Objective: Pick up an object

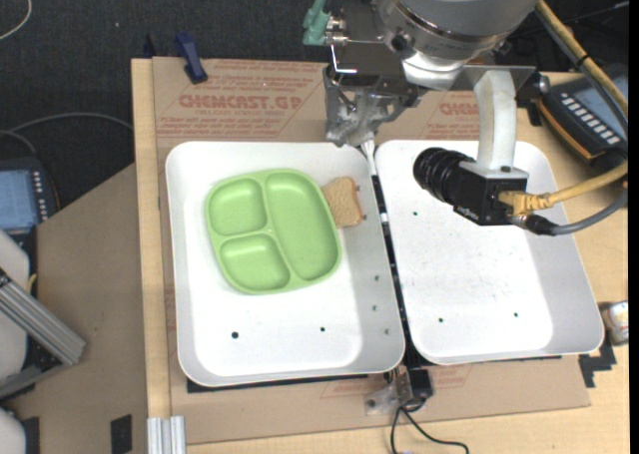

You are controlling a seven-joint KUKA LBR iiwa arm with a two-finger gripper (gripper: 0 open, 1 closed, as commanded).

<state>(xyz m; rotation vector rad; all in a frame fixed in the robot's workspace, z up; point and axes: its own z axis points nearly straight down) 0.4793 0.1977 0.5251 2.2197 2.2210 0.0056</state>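
1. Two shallow white bins sat side by side on a brown board printed with red lettering; the left bin [200, 332] held the objects, and the right bin [499, 312] lay beside it, their inner rims touching.
2. A light green plate [272, 230] with three compartments, one long and two smaller, rested in the upper middle of the left bin, turned at a slant.
3. A small tan piece [344, 202], roughly rectangular and rough-textured like a cracker or slice of toast, lay against the plate's upper right rim, near the wall between the bins.
4. The gripper [351, 131] hung at the far edge of the bins, just above the top right corner of the left bin, under the arm's grey wrist and orange band.
5. Its metal fingers pointed down toward the bin rim, apart from the tan piece; how wide the jaws stood could not be told, and nothing was seen between them.
6. A black cylindrical camera unit [464, 186] on a white bracket hung over the right bin.
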